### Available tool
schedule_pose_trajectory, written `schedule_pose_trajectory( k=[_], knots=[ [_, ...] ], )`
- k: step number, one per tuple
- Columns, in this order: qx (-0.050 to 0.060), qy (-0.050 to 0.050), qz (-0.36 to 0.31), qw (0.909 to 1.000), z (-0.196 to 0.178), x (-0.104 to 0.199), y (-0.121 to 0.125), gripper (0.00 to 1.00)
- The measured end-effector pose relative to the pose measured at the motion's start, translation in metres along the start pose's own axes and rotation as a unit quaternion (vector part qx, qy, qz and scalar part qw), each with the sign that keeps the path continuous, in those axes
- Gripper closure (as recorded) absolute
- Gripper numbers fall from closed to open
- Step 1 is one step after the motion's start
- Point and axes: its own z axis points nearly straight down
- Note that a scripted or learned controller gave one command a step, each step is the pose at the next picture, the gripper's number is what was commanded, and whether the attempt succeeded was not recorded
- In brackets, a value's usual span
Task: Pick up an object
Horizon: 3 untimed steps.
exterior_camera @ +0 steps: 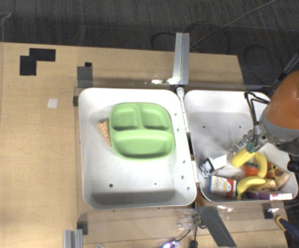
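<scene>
Nearest the camera, along the front wall of the right bin [211, 118], we find the pile of small objects from which one is to be picked: a small carton [222, 185] with a red and white label, a yellow banana [251, 183] lying just behind it, a dark purple item [263, 194] against the front wall, and a flat red and white packet [281, 195] in the front right corner. All rest on the bin floor or on each other; none is lifted.

A little farther back, the gripper [248, 144] is low over the pile, at or very near a second yellow piece [242, 158] with a red item [251, 170] beside it. We cannot tell whether it is spread or closed, nor whether it touches anything. We see nothing between it, so we record no grasp.

In the left bin [87, 138] sits a green divided tray [140, 129], with a tan textured item [104, 132] showing from under its left edge. Both lie well apart from the gripper.

Farthest, the rear half of the right bin floor is bare white.

Our judgement: the approach appears made, the arm [291, 107] positioned over the pile. The grasp is unconfirmed, and the lift remains.
</scene>
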Motion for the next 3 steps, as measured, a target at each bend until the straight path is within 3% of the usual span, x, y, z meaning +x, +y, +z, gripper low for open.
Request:
schedule_pose_trajectory(
  k=[1, 2, 3],
  knots=[
    [0.008, 0.003, 0.176, 0.9844, -0.057, 0.015, 0.056, 1.0],
    [0.008, 0.003, 0.175, 0.9845, -0.057, 0.015, 0.056, 0.0],
    [0.008, 0.003, 0.173, 0.9848, -0.166, 0.03, 0.054, 0.0]
  ],
)
